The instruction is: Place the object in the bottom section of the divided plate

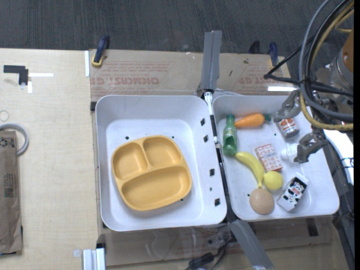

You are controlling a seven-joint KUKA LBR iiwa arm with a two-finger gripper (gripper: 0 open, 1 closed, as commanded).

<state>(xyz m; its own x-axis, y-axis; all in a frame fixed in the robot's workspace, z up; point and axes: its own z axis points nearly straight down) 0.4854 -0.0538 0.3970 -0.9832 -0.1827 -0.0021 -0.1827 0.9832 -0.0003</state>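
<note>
Tan and matte at the nearest edge of the right bin [332, 207]: an egg-shaped ball [261, 201], smooth and rounded. Just beside it, a small boxy carton [293, 193] in glossy white with black cow patches, tipped on its side. Touching the ball from behind, a round yellow lemon [273, 180], and against that a curved yellow banana [250, 165] running up toward the middle divider.

Across in the left bin [104, 151], lying flat and turned slightly askew: the divided plate [152, 173], mustard-yellow plastic, rounded-square, with low ridges parting one broad bottom section from two smaller top ones. Bare yellow in all three.

Farther back on the right, a flat red-and-white packet [268, 157] and a small white lump [288, 151], too small to name. Then a green bottle [229, 135] lying lengthwise by the bin wall, a short can [288, 127] with a red label, and an orange carrot [250, 120] with a green tip, lying crosswise.

Over the can and lump, the gripper [301, 124], grey metal, jaws spread apart, clamped on none of them.

Cannot tell which piece counts as the object; all lying loose in the right bin, well apart from the plate.
</note>
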